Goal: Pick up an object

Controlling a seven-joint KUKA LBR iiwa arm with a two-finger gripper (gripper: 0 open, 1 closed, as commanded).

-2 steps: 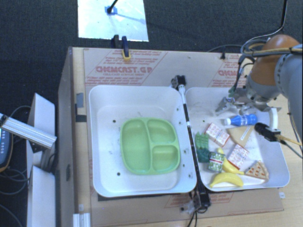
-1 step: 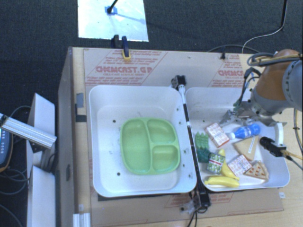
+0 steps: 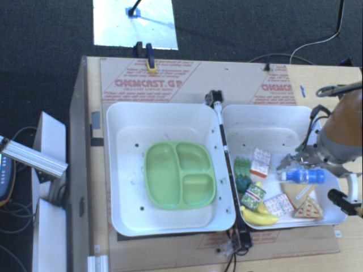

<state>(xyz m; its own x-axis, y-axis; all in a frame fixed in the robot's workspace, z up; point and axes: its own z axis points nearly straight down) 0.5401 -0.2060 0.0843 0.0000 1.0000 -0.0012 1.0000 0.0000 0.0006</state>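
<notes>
The right bin holds several toy foods. A blue bottle lies on its side at the right. Below it are a pizza slice and a tan wedge. A banana, a red-and-white box, a green can, a small carton and a green leafy piece lie near the bin's left wall. My gripper hangs low over the bin, just above and left of the bottle. The wrist hides whether it touches the bottle.
A green divided plate rests in the left bin. A ridge with a black strip separates the two bins. The arm's orange band sits over the right bin's right edge. Cables run along the bench's back.
</notes>
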